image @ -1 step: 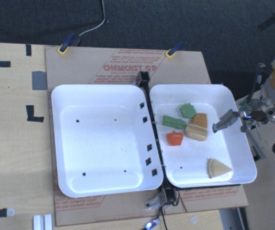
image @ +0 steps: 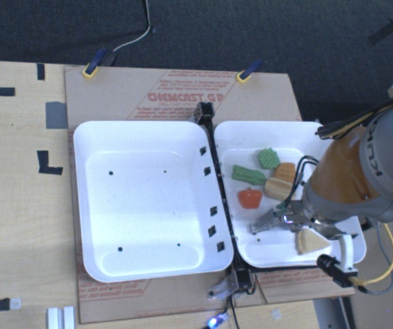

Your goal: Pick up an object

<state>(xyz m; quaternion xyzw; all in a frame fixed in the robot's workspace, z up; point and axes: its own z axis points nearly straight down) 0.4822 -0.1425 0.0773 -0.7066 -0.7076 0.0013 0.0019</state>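
Gripper [image: 259, 226] low in the right bin [image: 272, 256], fingers pointing left toward the divider, apparently nothing between them, though whether spread or closed cannot be told. Just above its tip a red pepper-like piece [image: 250, 198]; beyond that a long green piece [image: 248, 175], a bumpy green piece [image: 268, 158], an orange piece [image: 285, 171] and a tan block [image: 276, 188], clustered close together. Beside the wrist a pale wedge [image: 310, 241]; left bin [image: 142, 197] adjoining, arm [image: 350, 177] reaching over the right rim.
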